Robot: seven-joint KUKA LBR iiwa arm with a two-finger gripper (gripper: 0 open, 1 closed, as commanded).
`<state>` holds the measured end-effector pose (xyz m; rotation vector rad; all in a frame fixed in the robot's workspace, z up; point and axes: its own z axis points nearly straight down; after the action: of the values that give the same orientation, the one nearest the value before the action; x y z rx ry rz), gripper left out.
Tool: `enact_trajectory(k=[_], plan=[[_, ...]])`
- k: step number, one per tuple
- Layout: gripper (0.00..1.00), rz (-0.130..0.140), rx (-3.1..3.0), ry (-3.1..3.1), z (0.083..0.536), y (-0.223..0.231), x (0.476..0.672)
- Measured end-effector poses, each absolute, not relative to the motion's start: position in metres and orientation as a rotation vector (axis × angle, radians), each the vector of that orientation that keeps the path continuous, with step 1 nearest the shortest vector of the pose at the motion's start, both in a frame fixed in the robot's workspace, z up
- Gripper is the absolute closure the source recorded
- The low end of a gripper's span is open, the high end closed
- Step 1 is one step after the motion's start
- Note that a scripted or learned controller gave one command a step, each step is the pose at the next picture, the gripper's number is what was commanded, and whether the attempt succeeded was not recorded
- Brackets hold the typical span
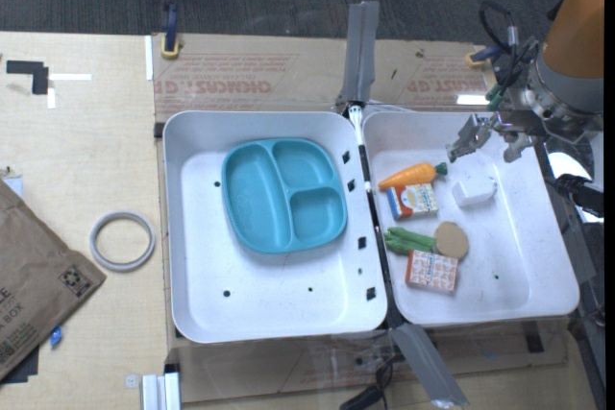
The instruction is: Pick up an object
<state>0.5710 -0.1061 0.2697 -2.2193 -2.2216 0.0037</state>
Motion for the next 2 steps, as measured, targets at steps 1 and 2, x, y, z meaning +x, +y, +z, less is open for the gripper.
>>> enact_trajectory(k=[1, 2], plan=[[0.00, 0.006, -2.315, -2.120, 0.190, -0.082, 0.593], [0.00, 0.005, -2.276, -2.162, 0.123, -0.105, 0.617]])
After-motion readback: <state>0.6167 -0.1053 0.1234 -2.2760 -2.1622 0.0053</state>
